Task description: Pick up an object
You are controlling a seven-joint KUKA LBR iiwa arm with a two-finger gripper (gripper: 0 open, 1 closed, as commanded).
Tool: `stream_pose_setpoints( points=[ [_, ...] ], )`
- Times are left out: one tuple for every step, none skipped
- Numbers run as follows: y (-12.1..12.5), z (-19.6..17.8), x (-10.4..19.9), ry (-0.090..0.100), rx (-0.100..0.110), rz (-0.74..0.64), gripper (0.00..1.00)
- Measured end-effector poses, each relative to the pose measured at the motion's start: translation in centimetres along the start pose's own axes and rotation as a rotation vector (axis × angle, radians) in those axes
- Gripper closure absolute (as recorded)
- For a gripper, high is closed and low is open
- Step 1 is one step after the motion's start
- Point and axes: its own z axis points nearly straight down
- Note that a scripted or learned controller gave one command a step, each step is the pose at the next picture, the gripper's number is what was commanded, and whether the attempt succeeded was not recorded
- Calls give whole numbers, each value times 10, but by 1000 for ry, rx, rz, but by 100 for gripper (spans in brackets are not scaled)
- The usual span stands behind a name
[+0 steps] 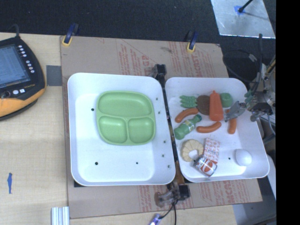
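Note:
The right bin (pixel 253 135) holds several toy foods: an orange carrot (pixel 215 105), a brown piece (pixel 204 103), green leaves (pixel 188 100), two orange sausages (pixel 186 115) (pixel 209 127), a green bottle (pixel 186 126), a ring-shaped pastry (pixel 191 149), a red and white packet (pixel 212 149), a small can (pixel 205 166) and a white egg (pixel 243 157). My gripper (pixel 244 112) hangs over the bin's right side, open, with nothing between its fingers. Its left finger (pixel 233 111) is just above a short orange sausage (pixel 232 126) and right of the carrot.
The left bin (pixel 82 139) carries a green divided plate (pixel 126 117). A teach pendant (pixel 16 78) lies on the bench at far left. Clamps (pixel 70 34) (pixel 191 40) pin the cardboard at the back. Cables (pixel 239 62) sit behind the right bin.

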Motion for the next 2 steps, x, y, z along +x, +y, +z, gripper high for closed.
stream_pose_setpoints(
  points=[
    [30, 133, -33, -3, -9, 0, 0],
    [91, 137, 5, 1, 1, -1, 0]
  ],
)
